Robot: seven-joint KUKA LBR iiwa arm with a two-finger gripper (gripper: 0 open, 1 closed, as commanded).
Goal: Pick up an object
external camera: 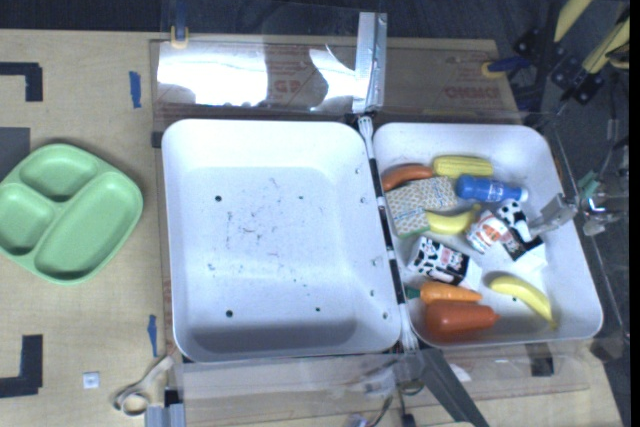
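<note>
No legible txt; reddish print on cardboard, upper mid-right of frame, too blurred to read.

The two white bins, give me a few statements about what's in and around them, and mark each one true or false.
1. The objects lie in the right bin. True.
2. The blue bottle lies in the left bin. False: it lies in the right bin, just below the corn cob.
3. A green divided plate sits left of both bins. True.
4. The banana lies at the right bin's far edge. False: it lies near the front right corner.
5. The carrot lies just above the red sausage-shaped piece. True.
</note>
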